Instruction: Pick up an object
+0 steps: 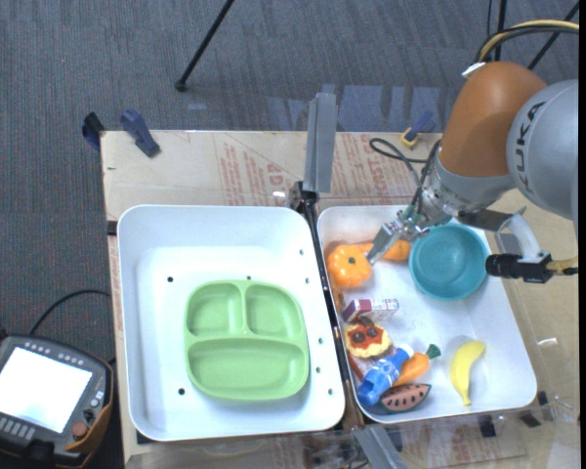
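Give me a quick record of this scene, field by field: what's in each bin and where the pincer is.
left bin: green divided plate
right bin: orange pumpkin, teal bowl, banana, carrot, watermelon slice, blue bottle, small packet
pincer: over the right bin's far end, between pumpkin and bowl
pincer fingers: state unclear
object lifted: none seen
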Tool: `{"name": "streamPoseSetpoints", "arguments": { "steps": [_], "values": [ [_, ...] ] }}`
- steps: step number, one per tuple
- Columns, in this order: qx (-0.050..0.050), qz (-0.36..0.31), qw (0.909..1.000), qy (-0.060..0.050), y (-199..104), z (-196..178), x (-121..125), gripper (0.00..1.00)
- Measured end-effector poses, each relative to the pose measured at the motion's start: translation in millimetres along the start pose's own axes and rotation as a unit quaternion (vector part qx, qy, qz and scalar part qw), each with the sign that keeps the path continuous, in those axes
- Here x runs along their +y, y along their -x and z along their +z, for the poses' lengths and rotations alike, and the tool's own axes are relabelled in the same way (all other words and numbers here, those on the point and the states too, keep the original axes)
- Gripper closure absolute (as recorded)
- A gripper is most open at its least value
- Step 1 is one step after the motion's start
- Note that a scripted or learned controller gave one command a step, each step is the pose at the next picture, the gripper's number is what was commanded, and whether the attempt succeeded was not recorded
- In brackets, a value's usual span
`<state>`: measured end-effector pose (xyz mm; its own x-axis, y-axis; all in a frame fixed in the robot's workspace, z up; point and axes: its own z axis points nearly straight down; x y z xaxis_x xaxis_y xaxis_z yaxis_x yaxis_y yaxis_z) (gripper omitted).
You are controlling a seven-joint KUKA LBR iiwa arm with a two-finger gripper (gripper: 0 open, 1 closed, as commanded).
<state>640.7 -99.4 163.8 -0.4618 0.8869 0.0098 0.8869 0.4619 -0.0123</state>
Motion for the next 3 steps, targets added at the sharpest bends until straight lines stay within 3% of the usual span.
{"name": "streamPoseSetpoints", "arguments": {
  "steps": [1, 2, 3],
  "values": [
    [-0.008, 0.096, 0.9953, 0.014, 9, 55, -1, 0.00],
    [-0.004, 0.085, 0.9964, 0.006, 12, 76, -47, 0.00],
    [-0.003, 0.088, 0.9961, 0.006, 14, 67, -48, 1.00]
  ]
}}
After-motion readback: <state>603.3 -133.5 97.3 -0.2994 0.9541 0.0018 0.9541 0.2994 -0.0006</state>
